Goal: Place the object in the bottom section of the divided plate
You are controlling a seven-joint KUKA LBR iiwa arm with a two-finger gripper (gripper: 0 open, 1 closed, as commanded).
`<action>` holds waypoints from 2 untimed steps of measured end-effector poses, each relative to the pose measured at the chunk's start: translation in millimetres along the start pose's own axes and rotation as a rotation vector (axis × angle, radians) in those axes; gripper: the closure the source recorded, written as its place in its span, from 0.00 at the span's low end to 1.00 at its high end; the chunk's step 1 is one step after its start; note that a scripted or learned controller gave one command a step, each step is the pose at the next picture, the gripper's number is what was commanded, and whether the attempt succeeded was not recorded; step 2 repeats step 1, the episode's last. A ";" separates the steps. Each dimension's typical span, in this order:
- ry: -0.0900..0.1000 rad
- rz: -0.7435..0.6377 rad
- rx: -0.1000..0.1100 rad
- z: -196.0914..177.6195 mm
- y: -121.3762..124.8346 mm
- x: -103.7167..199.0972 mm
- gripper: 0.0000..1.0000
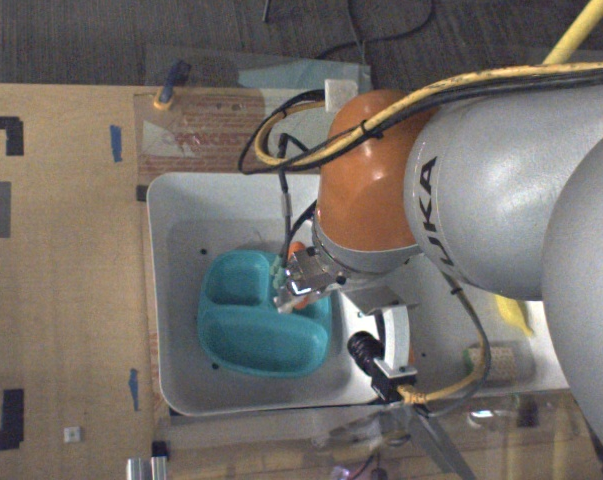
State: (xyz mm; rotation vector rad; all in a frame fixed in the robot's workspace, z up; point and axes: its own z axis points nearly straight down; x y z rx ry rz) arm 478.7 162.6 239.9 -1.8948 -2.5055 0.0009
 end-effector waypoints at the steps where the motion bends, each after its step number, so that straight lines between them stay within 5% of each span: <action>1: 0.000 0.000 0.000 0.0 0.0 -0.2 0.00; 2: 0.000 0.000 0.000 0.0 0.0 -0.2 0.00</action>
